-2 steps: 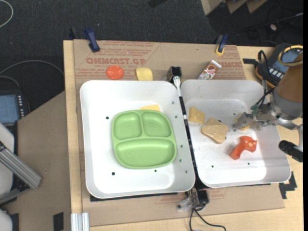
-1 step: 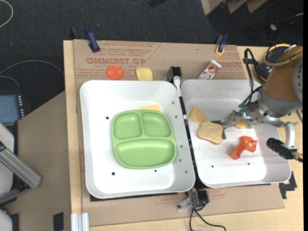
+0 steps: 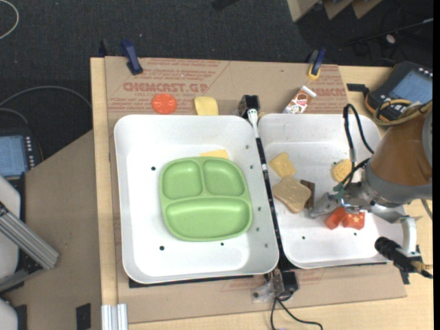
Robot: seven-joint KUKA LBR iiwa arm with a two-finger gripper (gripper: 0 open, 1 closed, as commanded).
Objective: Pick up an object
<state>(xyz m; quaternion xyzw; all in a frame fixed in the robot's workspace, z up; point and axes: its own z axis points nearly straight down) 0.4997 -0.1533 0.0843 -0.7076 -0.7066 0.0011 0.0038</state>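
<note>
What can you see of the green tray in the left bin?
The green tray is a light green, plastic-looking plate with rounded corners, split into three compartments: two small ones at the far side and one wide one nearer the camera. It lies flat, right side up, near the middle of the left bin, turned slightly askew. A pale yellow piece sits at its far edge; I cannot tell if they touch.

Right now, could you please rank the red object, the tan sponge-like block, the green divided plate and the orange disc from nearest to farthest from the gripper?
Measured from the gripper in the right bin:
1. Red object, right beside it in the right bin.
2. Tan block, same bin, toward the divider.
3. Green divided plate, in the left bin.
4. Orange disc, on the cardboard behind the left bin.
</note>
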